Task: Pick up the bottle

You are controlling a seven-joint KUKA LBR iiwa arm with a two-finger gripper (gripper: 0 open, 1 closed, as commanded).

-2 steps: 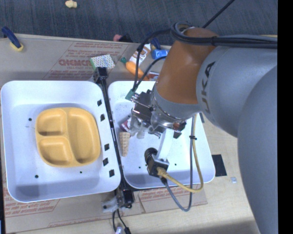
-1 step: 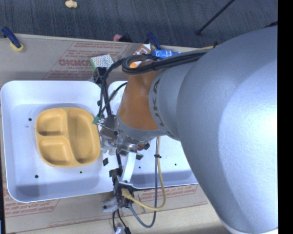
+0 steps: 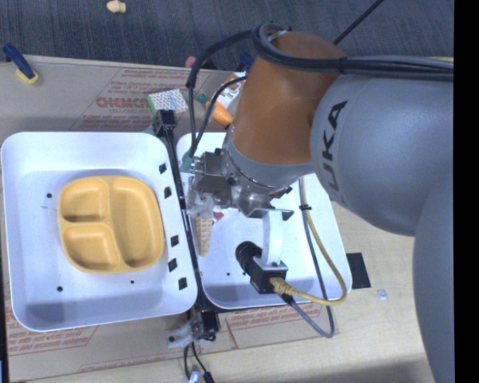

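My gripper hangs low over the left side of the right bin, close to the wall between the two bins. Just below it lies a tan, cone-shaped thing, its wide end toward the gripper and its tip pointing to the front. A small red bit shows beside it. I cannot make out a bottle for certain. An orange and white thing peeks out behind the arm at the bin's far edge. The arm's wide body hides much of the right bin.
In the left bin lies a yellow divided plate. A small patterned packet rests on the cardboard behind the bins. A blue clip lies at the far left corner of the bench.
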